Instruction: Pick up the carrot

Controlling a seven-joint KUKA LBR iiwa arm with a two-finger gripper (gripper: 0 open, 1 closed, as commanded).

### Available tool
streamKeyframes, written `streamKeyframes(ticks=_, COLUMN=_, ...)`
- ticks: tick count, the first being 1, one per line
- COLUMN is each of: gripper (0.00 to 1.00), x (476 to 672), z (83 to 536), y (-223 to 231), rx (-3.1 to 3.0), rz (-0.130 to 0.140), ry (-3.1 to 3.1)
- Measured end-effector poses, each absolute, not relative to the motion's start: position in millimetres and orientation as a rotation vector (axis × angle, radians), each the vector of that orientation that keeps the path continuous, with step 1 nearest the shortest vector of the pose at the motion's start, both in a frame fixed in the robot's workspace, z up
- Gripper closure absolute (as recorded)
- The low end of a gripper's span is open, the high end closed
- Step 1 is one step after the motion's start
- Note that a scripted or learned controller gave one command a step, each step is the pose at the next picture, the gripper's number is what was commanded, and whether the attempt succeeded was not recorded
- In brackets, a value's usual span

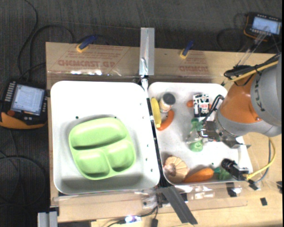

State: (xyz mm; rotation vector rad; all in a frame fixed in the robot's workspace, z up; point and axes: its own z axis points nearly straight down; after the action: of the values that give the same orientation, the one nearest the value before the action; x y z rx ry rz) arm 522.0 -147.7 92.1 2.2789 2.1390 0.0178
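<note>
The carrot (pixel 199 175) lies in the right bin (pixel 177 90), at its near edge, stretched left to right. It is orange and tapered, with a green leafy top (pixel 222 174) at its right end. Its left end touches a tan, ribbed garlic-like bulb (pixel 174 166).

The end effector (pixel 202 130) hangs over the middle of that bin, farther back than the carrot and apart from it. Its tip sits among green and clear pieces (pixel 196 135), and whether it is apart or together I cannot tell.

The likely risks: the carrot hugs the near wall, so a descent there could strike the rim or leave no room on that side. The bulb touching it could be caught or nudged instead. A smooth, tapered body may also slip out of a grasp taken near either end.

The left bin (pixel 61 126) holds a green divided tray (pixel 102 146).
</note>
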Motion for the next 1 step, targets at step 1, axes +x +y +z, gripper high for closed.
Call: streamKeyframes(ticks=1, gripper=1.00, x=494.7, z=92.1, y=-101.5, rx=2.606, rz=0.021, ry=1.727)
